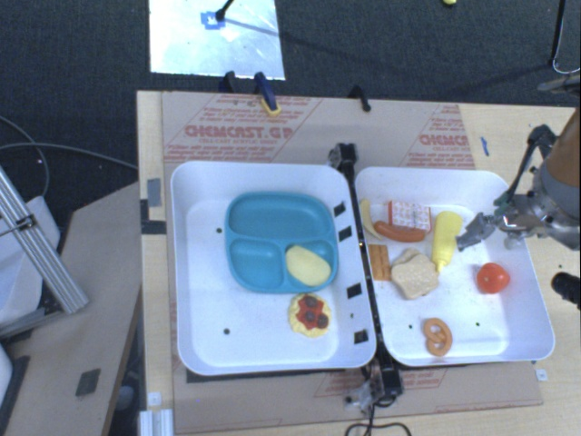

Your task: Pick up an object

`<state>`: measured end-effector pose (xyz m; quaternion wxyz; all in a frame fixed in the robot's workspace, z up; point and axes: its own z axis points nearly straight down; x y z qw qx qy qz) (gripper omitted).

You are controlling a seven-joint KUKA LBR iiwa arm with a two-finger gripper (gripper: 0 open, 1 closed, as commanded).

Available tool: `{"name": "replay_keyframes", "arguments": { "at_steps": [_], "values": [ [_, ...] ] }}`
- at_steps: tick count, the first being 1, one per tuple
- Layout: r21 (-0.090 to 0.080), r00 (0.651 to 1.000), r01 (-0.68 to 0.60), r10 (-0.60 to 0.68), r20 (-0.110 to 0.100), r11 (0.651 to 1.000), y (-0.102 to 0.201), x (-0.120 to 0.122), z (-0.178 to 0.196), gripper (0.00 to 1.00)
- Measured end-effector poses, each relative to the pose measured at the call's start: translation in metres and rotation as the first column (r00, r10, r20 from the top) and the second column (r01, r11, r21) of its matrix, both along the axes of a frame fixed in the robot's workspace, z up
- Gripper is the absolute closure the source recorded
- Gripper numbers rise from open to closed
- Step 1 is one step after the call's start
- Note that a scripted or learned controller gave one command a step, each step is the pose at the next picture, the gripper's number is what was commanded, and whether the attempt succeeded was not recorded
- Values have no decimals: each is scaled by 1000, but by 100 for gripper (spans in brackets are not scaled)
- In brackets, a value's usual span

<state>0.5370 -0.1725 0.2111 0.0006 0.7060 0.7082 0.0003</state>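
Note:
My gripper [476,232] reaches in from the right and hangs over the right bin [522,330]. It is just right of an upright-lying yellow mustard bottle [446,236] and above a red tomato [492,278], holding nothing that I can see. Also in this bin are a slice of bread [415,276], a sausage [400,233], a red-and-white packet [408,214], a small brown cracker [379,262] and a pretzel [438,335].
The left bin [204,271] holds a blue divided plate [263,234] with a yellow potato-like piece [308,263] in one compartment. A small pizza [310,314] lies in front of the plate. Black clips [352,243] line the seam between the bins.

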Motion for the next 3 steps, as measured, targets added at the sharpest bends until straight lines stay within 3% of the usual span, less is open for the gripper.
{"name": "replay_keyframes", "arguments": {
  "at_steps": [1,2,3],
  "values": [
    [-1,1000,-2,2,4,1000,-27,-23,-99,0],
    [-2,1000,-5,5,5,1000,-11,32,-125,0],
    [0,1000,6,-6,-5,1000,-18,-47,-114,0]
  ]
}}
